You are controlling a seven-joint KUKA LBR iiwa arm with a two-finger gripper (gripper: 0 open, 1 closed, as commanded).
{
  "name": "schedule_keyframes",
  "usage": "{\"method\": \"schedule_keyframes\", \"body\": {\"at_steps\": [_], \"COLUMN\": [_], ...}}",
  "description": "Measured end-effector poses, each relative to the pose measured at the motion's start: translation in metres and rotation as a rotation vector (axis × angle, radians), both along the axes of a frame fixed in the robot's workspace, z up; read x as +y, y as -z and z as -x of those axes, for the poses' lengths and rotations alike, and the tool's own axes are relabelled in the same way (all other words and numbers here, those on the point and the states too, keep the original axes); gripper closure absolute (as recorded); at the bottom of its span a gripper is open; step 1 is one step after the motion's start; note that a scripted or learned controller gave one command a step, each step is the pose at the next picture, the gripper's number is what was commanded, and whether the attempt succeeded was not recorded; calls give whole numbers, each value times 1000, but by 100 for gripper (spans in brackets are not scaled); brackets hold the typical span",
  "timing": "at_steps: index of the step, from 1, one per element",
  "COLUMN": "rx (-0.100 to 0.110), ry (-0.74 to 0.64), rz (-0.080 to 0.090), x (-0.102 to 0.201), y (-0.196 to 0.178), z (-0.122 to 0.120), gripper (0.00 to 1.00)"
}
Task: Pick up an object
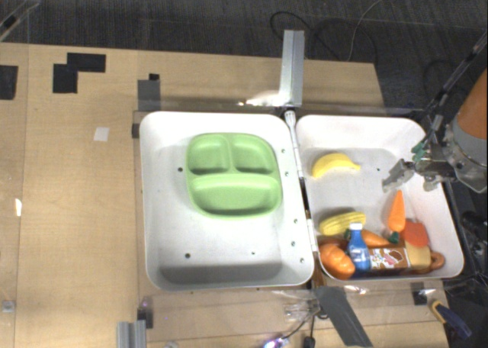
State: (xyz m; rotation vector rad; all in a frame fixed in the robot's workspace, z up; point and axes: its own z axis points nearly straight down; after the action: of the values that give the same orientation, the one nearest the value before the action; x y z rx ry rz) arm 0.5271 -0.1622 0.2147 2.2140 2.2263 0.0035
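The right bin (366,129) holds a yellow banana (335,164) near its middle. Along the bin's front lie a corn cob (341,222), an orange fruit (337,260), a small blue-capped bottle (357,248), a brown bottle (393,259), an orange block (416,233) and a carrot (396,213). My gripper (413,177) hangs over the bin's right side, just above the carrot and to the right of the banana. Its fingers are spread open with nothing between them.
A green divided plate (232,173) lies in the left bin (164,209). A metal post (293,64) stands behind the wall shared by the bins. The arm's orange band (474,114) is at the right edge.
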Motion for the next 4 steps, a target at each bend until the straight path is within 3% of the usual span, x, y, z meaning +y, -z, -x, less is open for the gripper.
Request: {"method": "schedule_keyframes", "body": {"at_steps": [1,2,3,4], "rx": [0,-4,-2,-11], "ry": [0,90,16,9], "rz": [0,1,1,4], "x": [0,-32,-26,-36], "y": [0,119,58,125], "z": [0,9,35,15], "gripper": [0,0,0,0]}}
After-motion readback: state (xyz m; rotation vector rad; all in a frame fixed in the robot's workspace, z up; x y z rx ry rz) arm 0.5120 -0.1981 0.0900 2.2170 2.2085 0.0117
